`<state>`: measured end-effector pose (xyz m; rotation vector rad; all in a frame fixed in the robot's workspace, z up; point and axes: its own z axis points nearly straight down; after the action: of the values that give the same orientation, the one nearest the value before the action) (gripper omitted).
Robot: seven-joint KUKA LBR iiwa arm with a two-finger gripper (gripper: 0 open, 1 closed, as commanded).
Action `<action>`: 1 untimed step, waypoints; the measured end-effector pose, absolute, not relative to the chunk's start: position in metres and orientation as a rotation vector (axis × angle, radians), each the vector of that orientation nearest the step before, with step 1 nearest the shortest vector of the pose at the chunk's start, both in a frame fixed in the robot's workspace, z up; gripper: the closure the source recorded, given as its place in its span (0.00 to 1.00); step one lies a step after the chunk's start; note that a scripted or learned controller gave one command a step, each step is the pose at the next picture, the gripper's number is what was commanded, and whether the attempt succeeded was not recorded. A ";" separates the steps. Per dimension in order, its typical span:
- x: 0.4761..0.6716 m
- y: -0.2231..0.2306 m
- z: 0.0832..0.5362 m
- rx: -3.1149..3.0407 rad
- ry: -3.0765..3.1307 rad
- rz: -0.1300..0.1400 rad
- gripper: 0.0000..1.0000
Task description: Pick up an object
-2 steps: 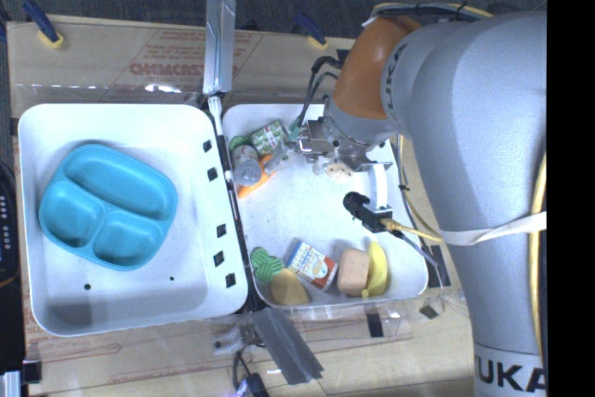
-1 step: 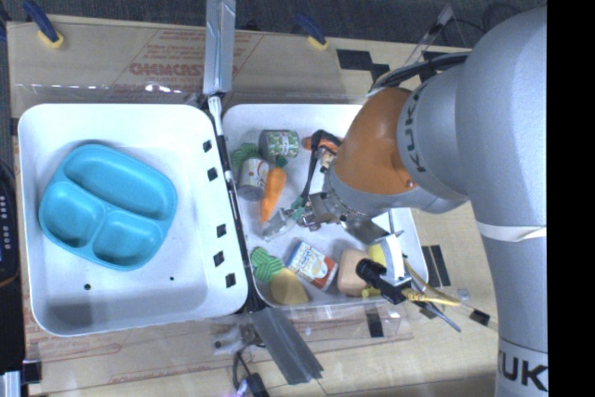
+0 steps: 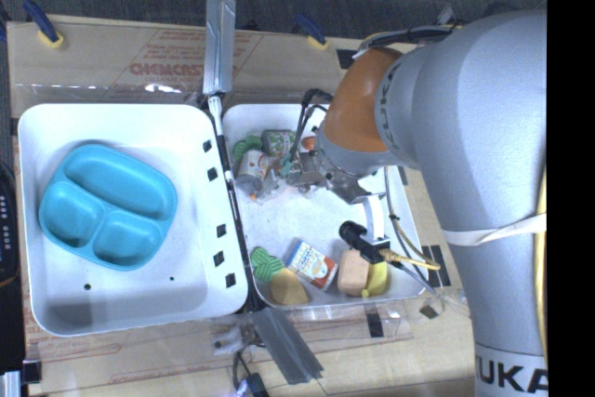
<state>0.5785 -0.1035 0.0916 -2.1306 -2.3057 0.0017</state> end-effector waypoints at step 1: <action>0.578 -0.134 0.092 -2.124 -2.316 0.001 0.00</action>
<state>0.5782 -0.1341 0.0923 -2.1239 -2.3161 0.0008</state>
